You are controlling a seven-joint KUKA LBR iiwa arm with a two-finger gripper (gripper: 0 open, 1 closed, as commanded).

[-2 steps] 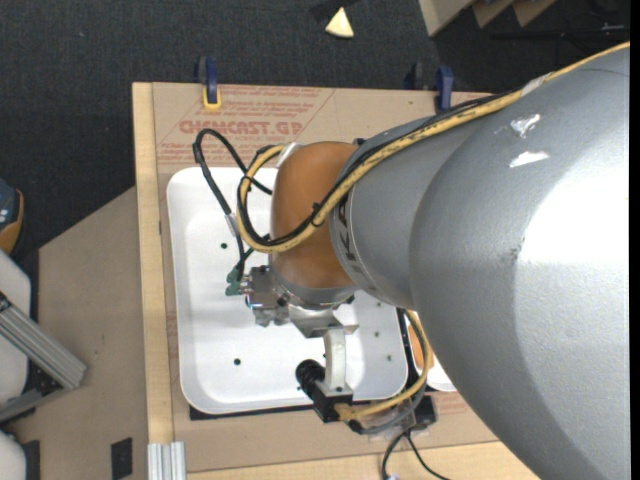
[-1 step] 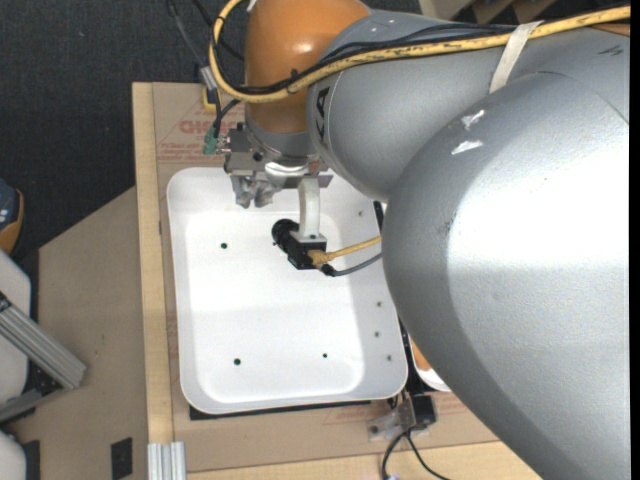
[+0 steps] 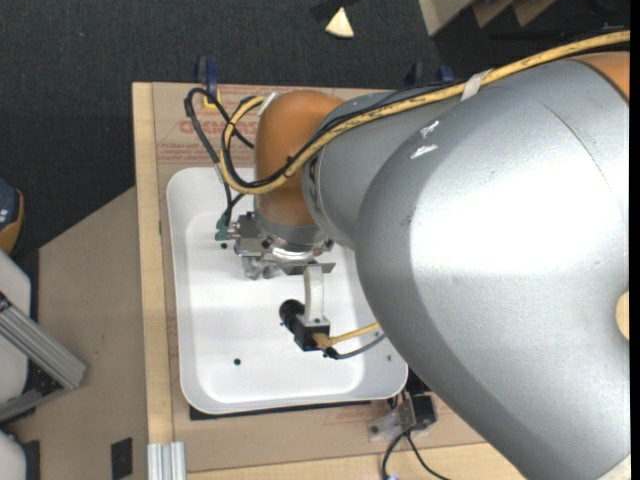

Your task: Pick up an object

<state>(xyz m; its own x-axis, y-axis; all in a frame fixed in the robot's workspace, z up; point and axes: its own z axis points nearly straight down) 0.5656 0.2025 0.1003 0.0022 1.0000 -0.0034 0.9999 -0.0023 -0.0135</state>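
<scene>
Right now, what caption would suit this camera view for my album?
Grey arm reaches in from the right, claw over a white bin.

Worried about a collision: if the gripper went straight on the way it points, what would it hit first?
Likely the white floor of the bin: the gripper points down into it. The wrist hides the spot right beneath, so I can't be sure.
</scene>
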